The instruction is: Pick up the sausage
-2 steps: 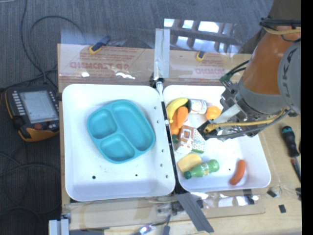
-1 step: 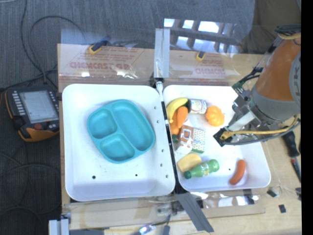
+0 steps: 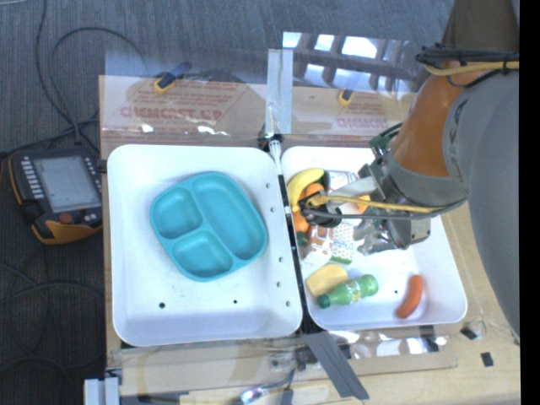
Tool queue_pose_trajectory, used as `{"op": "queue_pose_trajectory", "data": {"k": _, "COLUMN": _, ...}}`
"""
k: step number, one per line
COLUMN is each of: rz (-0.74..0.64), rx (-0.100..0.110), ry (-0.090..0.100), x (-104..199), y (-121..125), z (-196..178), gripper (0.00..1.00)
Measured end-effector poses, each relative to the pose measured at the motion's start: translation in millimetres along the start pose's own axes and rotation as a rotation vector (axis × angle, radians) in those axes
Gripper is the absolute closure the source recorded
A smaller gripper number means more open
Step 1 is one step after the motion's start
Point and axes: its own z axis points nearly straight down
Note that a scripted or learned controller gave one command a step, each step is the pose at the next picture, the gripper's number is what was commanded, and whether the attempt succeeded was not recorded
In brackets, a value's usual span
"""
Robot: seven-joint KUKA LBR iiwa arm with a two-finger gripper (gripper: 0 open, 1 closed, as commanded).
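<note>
Sausage (image 3: 409, 296), near right corner of right bin (image 3: 447, 310): probably light, smooth, rounded; grasp mid-length. Gripper (image 3: 384, 234) hovers farther back, state unclear.

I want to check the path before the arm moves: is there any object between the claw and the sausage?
Nothing visible blocks it. The claw hangs over the middle of the right bin, and the sausage lies apart near the front right corner, bare bin floor between them. The green bottle lies off to the side.

Blue divided plate (image 3: 208, 224) in left bin (image 3: 126, 310), green bottle (image 3: 349, 291), banana (image 3: 302, 180) in right bin (image 3: 447, 306)
</note>
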Motion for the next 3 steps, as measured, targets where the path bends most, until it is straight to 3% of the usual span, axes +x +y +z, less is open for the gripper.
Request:
{"op": "queue_pose_trajectory", "data": {"k": 1, "rz": -0.003, "rx": 0.0, "ry": -0.004, "x": 0.1, "y": -0.5, "z": -8.1, "gripper": 1.0}}
{"op": "queue_pose_trajectory", "data": {"k": 2, "rz": 0.007, "rx": 0.0, "ry": -0.002, "x": -17.3, "y": 78.5, "z": 11.8, "gripper": 1.0}}
{"op": "queue_pose_trajectory", "data": {"k": 3, "rz": 0.003, "rx": 0.0, "ry": -0.001, "x": -10.4, "y": 49.2, "z": 7.8, "gripper": 1.0}}
